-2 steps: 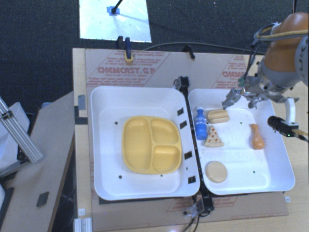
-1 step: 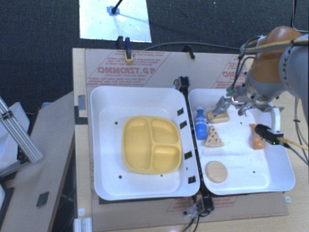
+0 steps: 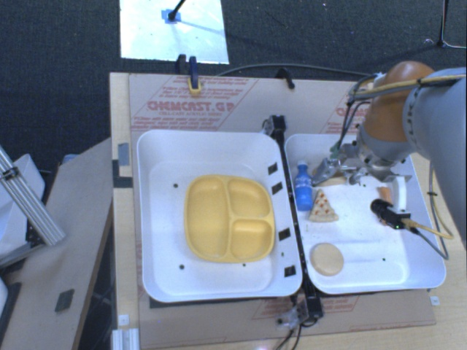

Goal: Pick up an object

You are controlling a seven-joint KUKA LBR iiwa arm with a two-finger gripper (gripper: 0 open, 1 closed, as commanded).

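In the left bin a yellow tray lies alone; in the right bin are a blue bottle, a pizza slice and a round cookie. The gripper hangs low just right of the bottle, holding nothing that I can see, so I judge it is in the approach step. Next it must settle over one object and close.

The grey arm comes in from the bench's right edge, its thick last link running leftward across the upper right part of the view. An orange band rounds the joint just above the wrist, with thin cables looping over its top. Below the band the wrist turns downward and to the left, toward the far part of the right bin. The hand reaches out low from the wrist, metal-grey, slanted leftward, ending near that bin's far left corner. Whether its fingers stand apart or together cannot be made out.
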